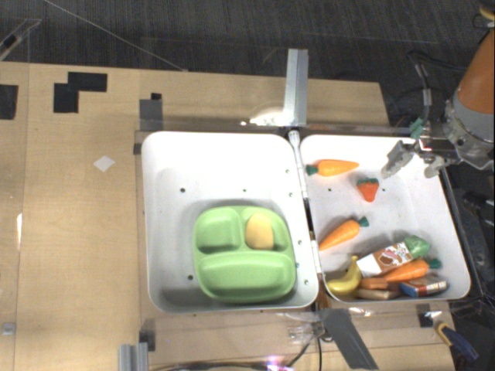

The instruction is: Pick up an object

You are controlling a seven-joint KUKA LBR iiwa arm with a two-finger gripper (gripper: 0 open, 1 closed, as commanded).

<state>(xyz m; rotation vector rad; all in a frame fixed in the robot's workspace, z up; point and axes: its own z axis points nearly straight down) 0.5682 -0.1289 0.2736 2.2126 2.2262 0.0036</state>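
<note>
- White plastic bins: two, side by side on the wooden bench (69, 230). Left bin (166, 199); right bin (421, 230).
- Left bin contents: one green divided plate (232, 273) with three compartments, lying toward the near edge. One yellow rounded piece (261, 231), apparently a lemon or potato, sits in the plate's upper right compartment.
- Right bin contents, carrots: three counted. One carrot at the far left corner (334, 166), lying roughly level, green top toward the dividing wall. One mid-bin carrot (339, 234), lying on a slant, green top up and to the right. One carrot in the near pile (406, 270).
- Strawberry (369, 189): one, small and red with a green cap, lying alone between the far carrot and the gripper, apart from both.
- Near pile along the right bin's front edge: one banana (346, 281) at its left end, one white and red packet (384, 258), one green piece (418, 246) behind the packet, and one small blue and red box (424, 287). These items touch or overlap; anything underneath cannot be made out.
- Arm: one, grey with an orange band (477, 91), entering from the right over the right bin's far right corner.
- Gripper (414, 163): one, above the far right part of the right bin. Two fingers (396, 161) are spread apart with nothing between them. It sits just to the right of the strawberry and well apart from the near pile.
</note>
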